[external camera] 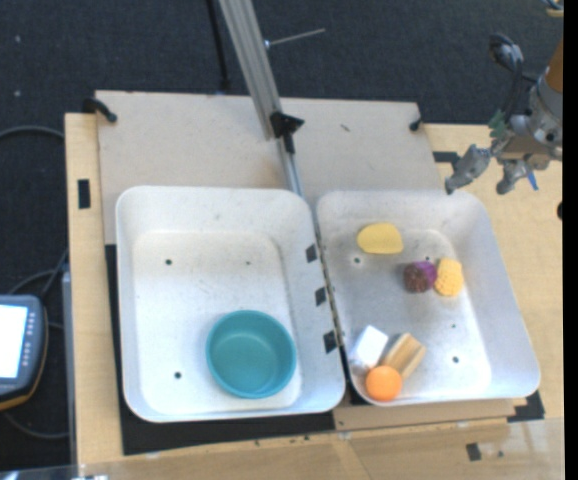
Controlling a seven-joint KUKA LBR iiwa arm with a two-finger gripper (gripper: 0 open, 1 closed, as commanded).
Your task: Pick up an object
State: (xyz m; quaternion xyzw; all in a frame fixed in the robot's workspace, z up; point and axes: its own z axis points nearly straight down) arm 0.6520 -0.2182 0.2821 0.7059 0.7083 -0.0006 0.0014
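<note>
- Objects lie loose in the right bin (489,268): yellow piece (379,238), purple ball (419,276), orange ball (383,382), white block (370,345).
- Teal bowl (251,353) sits in the left bin (159,258).
- Hand (489,168) hangs open, empty, above the right bin's far corner, likely poised to descend.

The arm (547,88) is cut off by the right edge, so only its wrist end shows, and the gripper (489,168) is too small and blurred to tell how its jaws stand. A handheld screen (1,348) is clipped by the left edge. The purple object (419,275) is too blurred to identify.
</note>
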